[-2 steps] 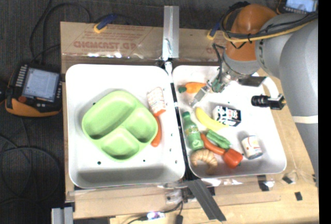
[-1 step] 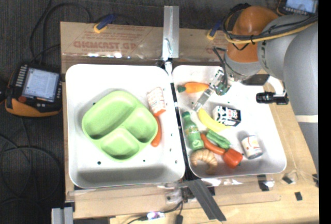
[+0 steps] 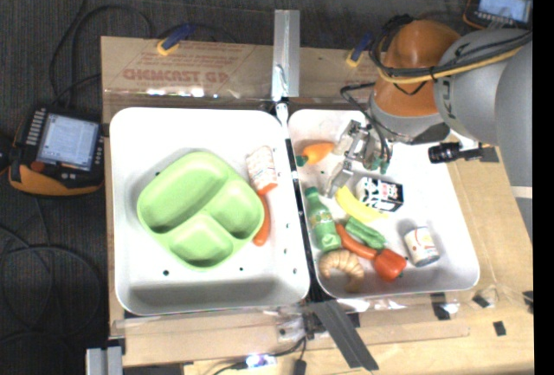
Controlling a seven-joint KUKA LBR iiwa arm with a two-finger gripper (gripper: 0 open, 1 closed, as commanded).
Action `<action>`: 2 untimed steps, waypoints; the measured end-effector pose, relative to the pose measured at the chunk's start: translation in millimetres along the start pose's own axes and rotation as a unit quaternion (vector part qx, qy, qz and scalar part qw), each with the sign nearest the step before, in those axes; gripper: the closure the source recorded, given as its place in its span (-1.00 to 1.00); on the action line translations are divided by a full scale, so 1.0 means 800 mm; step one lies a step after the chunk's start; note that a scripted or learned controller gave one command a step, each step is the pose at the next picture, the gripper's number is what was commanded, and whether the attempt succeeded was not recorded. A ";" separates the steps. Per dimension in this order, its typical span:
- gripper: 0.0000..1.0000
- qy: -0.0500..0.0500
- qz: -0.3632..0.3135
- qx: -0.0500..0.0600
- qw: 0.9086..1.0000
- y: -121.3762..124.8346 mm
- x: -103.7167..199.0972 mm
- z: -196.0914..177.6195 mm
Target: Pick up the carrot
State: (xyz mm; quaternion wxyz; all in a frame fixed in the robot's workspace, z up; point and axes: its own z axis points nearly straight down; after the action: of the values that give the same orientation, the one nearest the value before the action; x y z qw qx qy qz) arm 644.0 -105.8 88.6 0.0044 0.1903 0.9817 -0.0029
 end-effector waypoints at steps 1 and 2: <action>-1.00 0.011 0.033 0.002 0.999 0.008 -0.013 0.003; 1.00 0.005 0.034 -0.002 0.999 0.012 -0.016 -0.010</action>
State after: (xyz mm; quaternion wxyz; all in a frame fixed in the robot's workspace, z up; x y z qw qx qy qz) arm 659.3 -101.9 96.4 0.0003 0.2233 0.9747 -0.0002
